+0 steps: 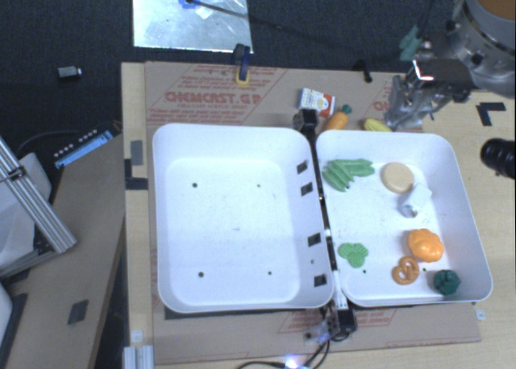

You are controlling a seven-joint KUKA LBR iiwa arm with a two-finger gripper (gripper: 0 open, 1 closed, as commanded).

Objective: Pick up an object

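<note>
The task looks barely begun: nothing is lifted, and every candidate object lies in the right bin [463,198], while the left bin [173,150] carries none. The tool [407,105] hangs above the desk's far edge, just beyond the right bin's far rim, near a small yellow piece [374,126] and an orange piece [337,121] that lie outside the bins; whether it is spread or closed cannot be told from this slant, and nothing can be seen in its grip. What is left is the whole pick: descent into the bin, a grasp and a lift. Inside the right bin sit 7 things: a green pod bundle [348,172] and a tan disc [397,176] near the far side, a pale grey-white piece [414,200] toward the middle, a green leafy bit [352,254], an orange fruit [425,244], a small pretzel [405,271] and a dark green lump [446,281] at the near right corner.
</note>
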